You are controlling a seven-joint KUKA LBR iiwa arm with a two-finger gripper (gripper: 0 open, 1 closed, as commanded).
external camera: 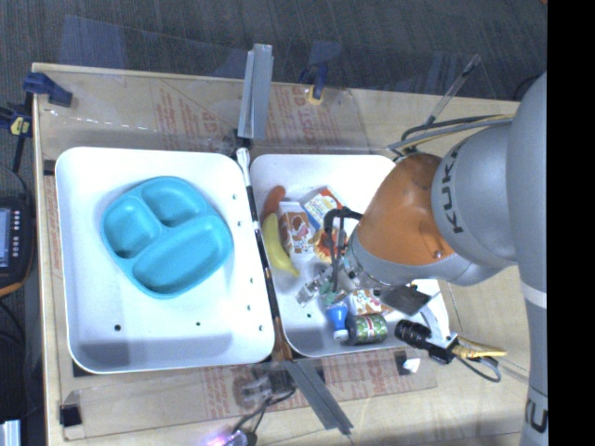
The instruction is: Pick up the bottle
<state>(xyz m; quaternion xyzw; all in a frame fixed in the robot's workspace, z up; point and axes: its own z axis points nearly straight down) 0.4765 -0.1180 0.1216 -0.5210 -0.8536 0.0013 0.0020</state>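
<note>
A small bottle with a blue cap [337, 317] lies near the front of the right bin [307, 347], partly under the arm. My gripper [321, 284] hangs low over the middle of that bin, just above and behind the bottle's cap. The orange wrist band [404, 226] and grey arm cover the bin's right half. Whether anything sits in the gripper is hidden.
A green can [370, 329] lies right beside the bottle. A yellow banana [277, 244], a red sausage [273, 200] and snack packets [299, 228] fill the right bin's left and back. The left bin [84, 277] holds a blue divided plate [167, 234].
</note>
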